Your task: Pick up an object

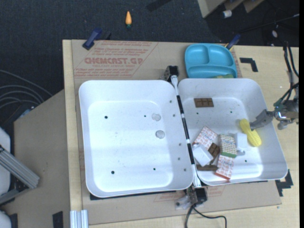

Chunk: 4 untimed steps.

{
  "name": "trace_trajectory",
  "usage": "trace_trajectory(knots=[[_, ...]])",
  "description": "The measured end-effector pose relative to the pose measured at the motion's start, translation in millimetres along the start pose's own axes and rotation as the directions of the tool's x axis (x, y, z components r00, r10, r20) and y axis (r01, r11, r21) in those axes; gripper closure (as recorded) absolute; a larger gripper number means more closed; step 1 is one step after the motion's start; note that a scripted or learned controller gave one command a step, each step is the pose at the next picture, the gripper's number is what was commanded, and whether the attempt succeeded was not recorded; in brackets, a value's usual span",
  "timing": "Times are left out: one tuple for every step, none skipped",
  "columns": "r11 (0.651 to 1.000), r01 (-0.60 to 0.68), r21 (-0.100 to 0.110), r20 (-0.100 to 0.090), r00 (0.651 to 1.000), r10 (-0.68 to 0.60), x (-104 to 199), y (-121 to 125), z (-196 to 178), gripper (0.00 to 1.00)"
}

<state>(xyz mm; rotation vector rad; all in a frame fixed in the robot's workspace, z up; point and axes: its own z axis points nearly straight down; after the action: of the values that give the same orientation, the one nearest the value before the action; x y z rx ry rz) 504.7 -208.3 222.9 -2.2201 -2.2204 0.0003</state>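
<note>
Camera view: cardboard-topped bench [118, 56] (dark carpet [42, 13] around); pincer [263, 118] state unclear.

Two bins side by side at frame centre. Left bin [95, 127]: two discs [158, 126] near its middle. Right bin [266, 160]: chocolate bar [204, 102] at top, corn cob [250, 132] at right, packets [216, 151] clustered lower left. Divided tray [210, 61] above the right bin.
</note>
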Motion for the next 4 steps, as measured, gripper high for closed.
trace_trajectory(knots=[[1.0,0.0,-0.013,0.005,1.0,0.0,5.0,19.6,133.9,0.0],[1.0,-0.001,-0.014,0.006,1.0,0.002,5.0,19.8,124.5,1.0],[1.0,0.001,-0.002,0.001,1.0,-0.001,81.2,25.3,17.5,1.0],[1.0,0.001,0.002,-0.001,1.0,-0.001,133.2,-21.0,2.6,1.0]])
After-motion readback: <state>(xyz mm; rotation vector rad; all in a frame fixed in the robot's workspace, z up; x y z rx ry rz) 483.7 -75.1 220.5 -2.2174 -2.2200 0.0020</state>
